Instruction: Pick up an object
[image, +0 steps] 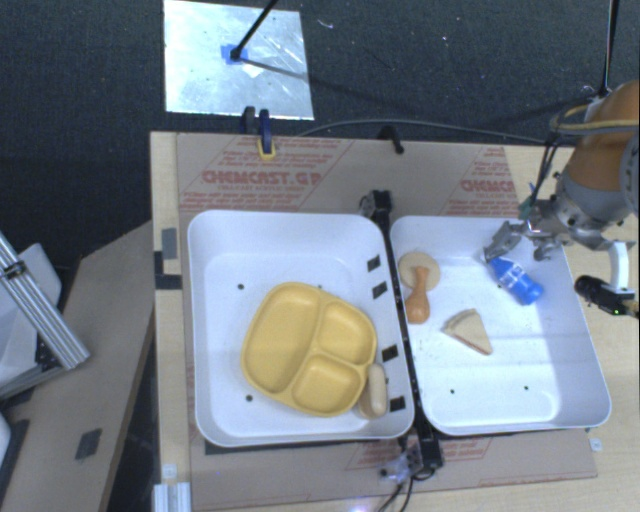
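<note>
Hovering gripper (522, 240), jaws apart (nothing between them), just above blue bottle (516, 280).

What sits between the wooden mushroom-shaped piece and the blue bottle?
Camera view: nothing, just bare white floor of the right bin separates the wooden piece from the blue bottle.

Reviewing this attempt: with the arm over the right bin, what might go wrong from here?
1. The tool sits beside the blue bottle, which lies on its side; a touch may roll it away.
2. The bottle is near the right bin's far wall, leaving little room.
3. The wooden pestle and wedge lie close by and might get bumped.
</note>
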